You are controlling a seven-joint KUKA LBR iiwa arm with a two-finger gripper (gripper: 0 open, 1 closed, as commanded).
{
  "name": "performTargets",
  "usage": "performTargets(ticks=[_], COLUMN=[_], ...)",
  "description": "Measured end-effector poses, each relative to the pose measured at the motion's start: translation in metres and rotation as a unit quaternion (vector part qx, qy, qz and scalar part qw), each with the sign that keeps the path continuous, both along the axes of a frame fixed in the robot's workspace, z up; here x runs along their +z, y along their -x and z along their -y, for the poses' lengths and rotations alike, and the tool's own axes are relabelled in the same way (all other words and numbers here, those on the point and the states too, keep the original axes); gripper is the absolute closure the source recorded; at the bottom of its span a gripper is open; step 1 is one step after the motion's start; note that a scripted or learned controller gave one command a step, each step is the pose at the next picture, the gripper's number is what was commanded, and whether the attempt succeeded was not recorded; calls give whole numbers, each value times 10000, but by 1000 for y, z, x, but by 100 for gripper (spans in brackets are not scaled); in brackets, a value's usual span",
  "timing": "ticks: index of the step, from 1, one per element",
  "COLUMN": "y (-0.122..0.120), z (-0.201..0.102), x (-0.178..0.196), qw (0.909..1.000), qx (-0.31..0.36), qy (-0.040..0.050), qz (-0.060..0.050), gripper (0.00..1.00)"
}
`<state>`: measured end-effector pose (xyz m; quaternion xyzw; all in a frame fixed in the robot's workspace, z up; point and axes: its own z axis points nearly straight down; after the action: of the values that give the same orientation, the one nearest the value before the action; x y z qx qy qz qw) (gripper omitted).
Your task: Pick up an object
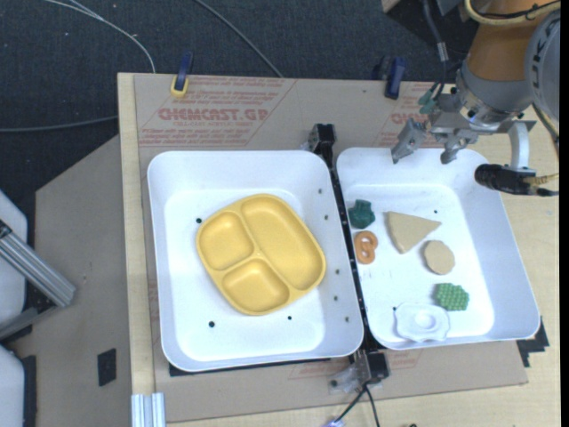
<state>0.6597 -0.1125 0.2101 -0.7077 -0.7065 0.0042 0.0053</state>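
Observation:
My gripper (pixel 429 148) hangs over the far edge of the right bin (pixel 507 238), its two fingers spread open with nothing between them. Below it in that bin lie a dark green piece (pixel 360 213), an orange ring (pixel 365 245), a tan wedge (pixel 409 230), a round tan piece (pixel 438 257), a green bumpy piece (pixel 452 296) and a white object (pixel 420 321). All of them lie nearer the camera than the gripper, apart from it.
The left bin (pixel 169 238) holds a yellow divided tray (pixel 260 253). Black clamps (pixel 322 137) sit between the bins at the far side, and blue clips (pixel 394 76) stand on the board's back edge. A black part (pixel 502 178) juts from the arm over the right bin's corner.

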Motion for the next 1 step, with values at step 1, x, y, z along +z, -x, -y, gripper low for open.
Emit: performTargets(ticks=[1], y=[-2], z=[0], x=[7], qw=[10000], qx=[11], qy=[7], qz=[60], gripper=[0])
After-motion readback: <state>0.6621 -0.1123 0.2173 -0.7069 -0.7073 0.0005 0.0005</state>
